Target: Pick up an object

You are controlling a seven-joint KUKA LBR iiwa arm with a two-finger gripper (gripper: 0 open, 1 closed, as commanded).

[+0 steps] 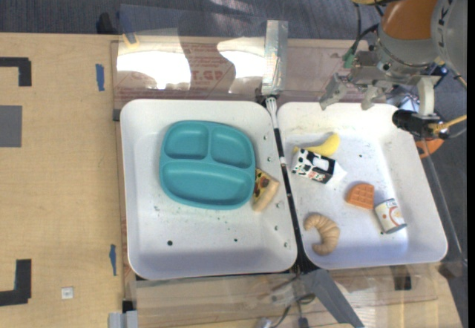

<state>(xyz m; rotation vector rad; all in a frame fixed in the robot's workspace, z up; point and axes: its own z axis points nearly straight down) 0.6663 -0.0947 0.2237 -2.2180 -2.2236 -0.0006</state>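
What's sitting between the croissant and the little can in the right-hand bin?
In the camera view, the orange waffle lies roughly between the croissant and the can, slightly farther back; the rest is bare white bin floor.

Both bins white: left bin point(141, 245), right bin point(415, 245), each with small dark specks. Divided plate point(206, 163) solid teal. Pizza-slice toy point(263, 189) tan with red and dark spots. Banana point(328, 143) yellow. Cow-print carton point(312, 165) black-and-white patches. Waffle point(361, 195) orange, grid-textured. Croissant point(322, 231) light brown. Can point(388, 216) white with red label. Desk point(52, 171) pale wood, black corner marks, blue tape.
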